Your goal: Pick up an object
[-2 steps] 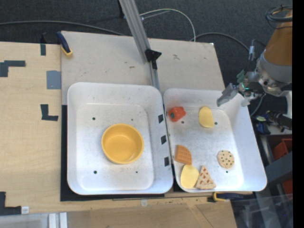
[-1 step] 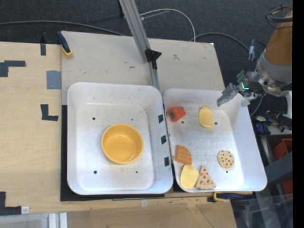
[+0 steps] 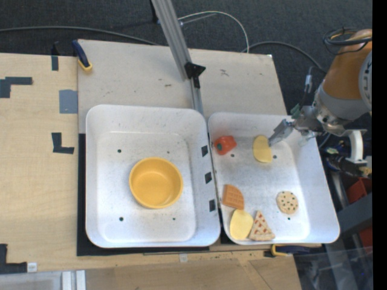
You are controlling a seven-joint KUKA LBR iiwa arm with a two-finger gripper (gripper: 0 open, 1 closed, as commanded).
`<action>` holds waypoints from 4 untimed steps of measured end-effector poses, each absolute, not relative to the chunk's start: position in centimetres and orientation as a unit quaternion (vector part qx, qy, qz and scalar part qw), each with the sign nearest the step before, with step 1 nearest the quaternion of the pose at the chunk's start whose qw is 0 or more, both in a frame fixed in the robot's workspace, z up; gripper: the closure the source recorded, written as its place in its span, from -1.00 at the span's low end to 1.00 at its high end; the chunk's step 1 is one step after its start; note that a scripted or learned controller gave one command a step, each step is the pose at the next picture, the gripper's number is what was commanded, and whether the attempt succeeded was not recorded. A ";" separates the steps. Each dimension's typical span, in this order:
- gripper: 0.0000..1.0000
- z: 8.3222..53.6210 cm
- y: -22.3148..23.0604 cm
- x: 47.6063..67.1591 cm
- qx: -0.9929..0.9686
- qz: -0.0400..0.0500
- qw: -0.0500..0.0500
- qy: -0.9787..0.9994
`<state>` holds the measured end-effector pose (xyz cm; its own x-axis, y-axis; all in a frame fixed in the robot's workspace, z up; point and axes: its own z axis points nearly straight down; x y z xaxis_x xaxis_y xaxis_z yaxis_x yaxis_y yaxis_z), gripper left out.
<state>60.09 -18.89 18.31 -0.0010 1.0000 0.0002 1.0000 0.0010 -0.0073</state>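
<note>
The right bin (image 3: 314,180) holds several toy foods: a red pepper (image 3: 225,144), a pale yellow piece (image 3: 262,150), a brown waffle-like square (image 3: 233,196), a yellow slice (image 3: 240,225), a pizza wedge (image 3: 261,227) and a chocolate chip cookie (image 3: 287,202). My gripper (image 3: 279,132) hangs over the bin's upper right part, just up and right of the pale yellow piece. Nothing shows between its fingers.
A yellow bowl (image 3: 156,182) sits in the left bin (image 3: 103,132). A grey metal pole (image 3: 175,32) slants down to the divider between the bins. Cables trail across the dark floor behind the bench.
</note>
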 end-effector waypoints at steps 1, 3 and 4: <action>-1.00 11.9 -18.4 59.8 -0.706 0.003 0.004 -0.708; 1.00 9.8 -18.3 59.7 -0.706 0.001 0.001 -0.708; 1.00 15.9 -17.6 59.7 -0.706 -0.001 -0.002 -0.708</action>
<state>59.67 -17.57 15.90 -0.0019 1.0000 -0.0010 1.0000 0.0019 0.0043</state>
